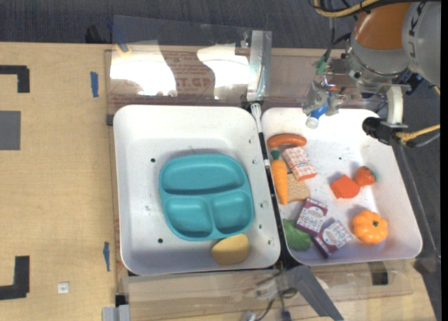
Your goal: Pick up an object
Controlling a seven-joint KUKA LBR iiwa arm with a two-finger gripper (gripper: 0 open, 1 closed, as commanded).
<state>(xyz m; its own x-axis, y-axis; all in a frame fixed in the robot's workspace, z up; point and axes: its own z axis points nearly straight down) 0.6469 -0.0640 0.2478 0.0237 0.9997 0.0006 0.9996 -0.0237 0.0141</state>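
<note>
The right bin (402, 194) holds several toy foods: a hot dog (286, 140), a carrot (280, 180), a red-and-white carton (299, 163), a cracker (298, 190), two purple cartons (311, 215) (333, 236), a green vegetable (297, 236), an orange block (344, 187), a red-orange piece (364, 175) and a small pumpkin (369, 226). My gripper (318, 112) hangs above the bin's far left corner, apart from all of them. Nothing shows between its fingers.
The left bin (133, 138) holds a teal divided plate (205, 196) and a tan bread-like piece (230, 248) at its near edge. A clear panel with a metal post (257, 68) stands behind the bins. Cables trail off the arm (392, 26) at right.
</note>
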